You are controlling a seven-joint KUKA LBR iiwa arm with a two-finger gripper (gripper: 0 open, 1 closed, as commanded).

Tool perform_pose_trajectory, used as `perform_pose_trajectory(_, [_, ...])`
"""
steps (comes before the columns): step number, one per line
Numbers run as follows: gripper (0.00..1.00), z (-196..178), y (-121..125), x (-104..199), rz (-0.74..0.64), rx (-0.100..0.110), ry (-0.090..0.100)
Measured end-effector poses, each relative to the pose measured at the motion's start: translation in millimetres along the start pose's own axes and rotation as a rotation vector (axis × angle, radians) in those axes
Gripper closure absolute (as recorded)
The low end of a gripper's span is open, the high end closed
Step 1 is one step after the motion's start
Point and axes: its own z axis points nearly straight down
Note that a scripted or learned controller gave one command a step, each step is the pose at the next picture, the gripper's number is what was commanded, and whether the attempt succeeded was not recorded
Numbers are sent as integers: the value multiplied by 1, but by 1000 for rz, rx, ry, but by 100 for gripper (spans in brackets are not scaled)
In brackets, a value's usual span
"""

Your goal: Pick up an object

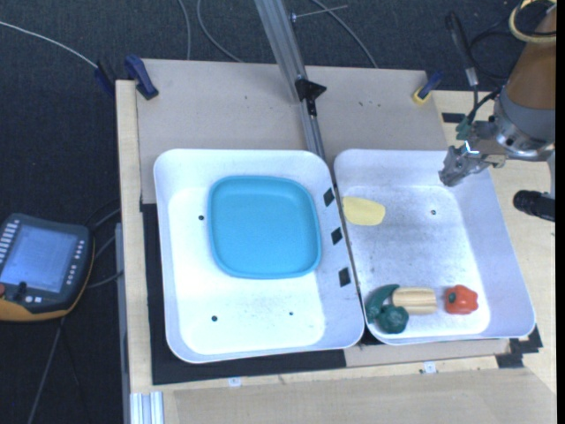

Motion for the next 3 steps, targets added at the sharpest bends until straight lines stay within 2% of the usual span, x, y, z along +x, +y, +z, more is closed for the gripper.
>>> perform_pose_trajectory(1, [100, 4, 11, 50, -4, 3, 2])
perform_pose_trajectory(2, [100, -14, 22, 102, -4, 1, 2])
perform_pose_trajectory(3, [100, -14, 30, 164, -5, 2, 2])
